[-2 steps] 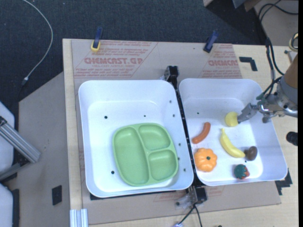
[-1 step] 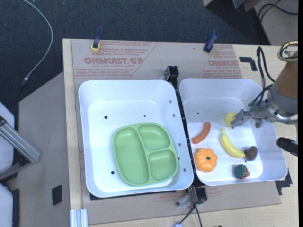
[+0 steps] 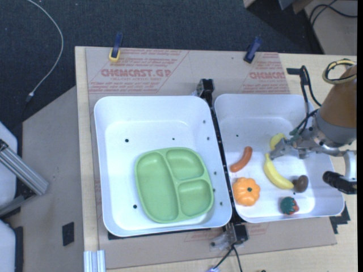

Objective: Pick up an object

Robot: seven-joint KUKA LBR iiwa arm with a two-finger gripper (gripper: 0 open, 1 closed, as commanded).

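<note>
Reaching in from three o'clock, the arm slants down over the right bin; its gripper sits at a small yellow piece, just above the banana. Whether it grips anything, I cannot tell.

The arm is cut off by the frame's right edge, its wrist covering the right bin's far right wall and part of a small yellow object; the gripper's fingers blur together beside a banana
</note>
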